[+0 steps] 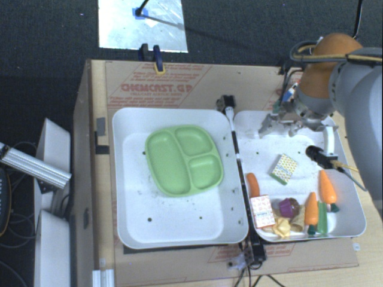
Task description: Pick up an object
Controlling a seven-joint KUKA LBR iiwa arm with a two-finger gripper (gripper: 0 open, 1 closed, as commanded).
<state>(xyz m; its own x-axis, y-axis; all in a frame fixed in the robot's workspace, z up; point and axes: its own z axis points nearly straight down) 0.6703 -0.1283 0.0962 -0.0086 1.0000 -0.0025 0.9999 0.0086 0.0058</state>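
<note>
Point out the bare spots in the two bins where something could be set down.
Left bin: bare floor all around the green divided plate, widest along the near edge. Right bin: open middle between the gripper and the small box. Its near end is crowded with carrots and toys.

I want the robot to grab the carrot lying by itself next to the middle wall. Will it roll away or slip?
The carrot looks rounded and tapered, so a nudge would probably roll it in a curve. Its surface looks smooth like plastic, so it may slip from the claw. It seems stiff and likely light, probably a toy.
</note>
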